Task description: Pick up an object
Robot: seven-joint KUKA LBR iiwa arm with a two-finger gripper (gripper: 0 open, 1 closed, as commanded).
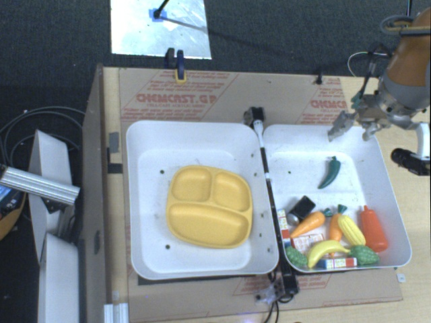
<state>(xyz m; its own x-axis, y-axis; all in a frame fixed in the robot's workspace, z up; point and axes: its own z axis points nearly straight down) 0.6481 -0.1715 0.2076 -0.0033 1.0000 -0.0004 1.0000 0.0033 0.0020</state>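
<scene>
Up at the right of the frame, your end effector (353, 125) hangs over the far rim of the right bin (296, 147), its two grey fingers (337, 126) spread apart with nothing between them. Above it you see the grey wrist and the orange band of the arm (409, 62) running off the right edge.

Just below and slightly left of the end effector, a green pepper (330, 171) lies alone on the bin floor, well apart from everything else. Look to the lower right of the frame for the rest of the pile, packed into the bin's near corner: a carrot (308, 223), a small black block (302, 206) beside it, a corn cob (351, 229), a red bottle (373, 228), a banana (325, 249) and a green broccoli piece (364, 254), all touching or overlapping.

Left of centre, the left bin (155, 147) holds a yellow divided plate (210, 206) lying flat in its middle. Both bins sit side by side on a brown board covering the tabletop (202, 93).
</scene>
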